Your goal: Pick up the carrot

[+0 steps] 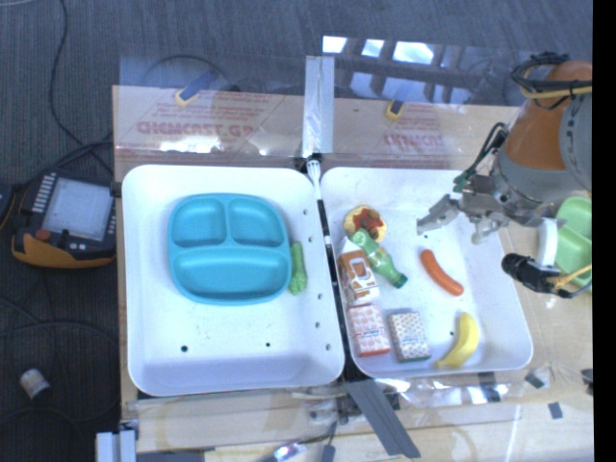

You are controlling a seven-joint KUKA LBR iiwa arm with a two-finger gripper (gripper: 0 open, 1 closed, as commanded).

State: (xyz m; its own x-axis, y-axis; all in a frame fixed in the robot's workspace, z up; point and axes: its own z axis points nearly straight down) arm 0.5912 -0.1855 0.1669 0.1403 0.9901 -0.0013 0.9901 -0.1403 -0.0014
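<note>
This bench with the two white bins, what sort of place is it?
Probably a robotics lab: a robot arm reaches over bins of toy food like a carrot, with cables on the floor.

One fixed camera looks down at a slant from above the bench (192,128), taking in both white bins (144,287).

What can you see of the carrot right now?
The carrot is a short, smooth orange piece with rounded ends, plastic-looking like a toy. It lies flat on the floor of the right bin, slanting from upper left to lower right. Nothing touches it: the green bottle lies to its left, the banana below it, and the gripper hangs above and apart from it.
</note>
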